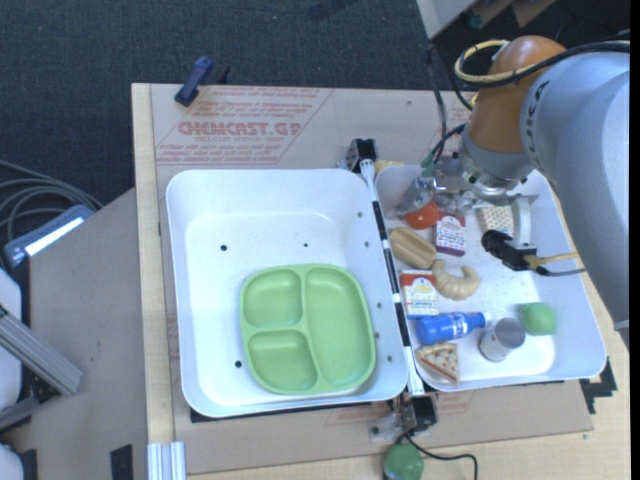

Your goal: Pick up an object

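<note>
While the grey arm point(580, 118) reaches in from the right, its gripper point(450, 190) sits low over the far-left corner of the right bin point(575, 353); jaw state cannot be told. Right bin holds: red item point(423, 217) beside the gripper, bread roll point(412, 246), croissant point(459, 281), blue bottle point(448, 325), green ball point(539, 317), grey cup point(499, 340), pizza slice point(440, 362). Left bin point(200, 268) holds a green divided plate point(305, 328).
</note>
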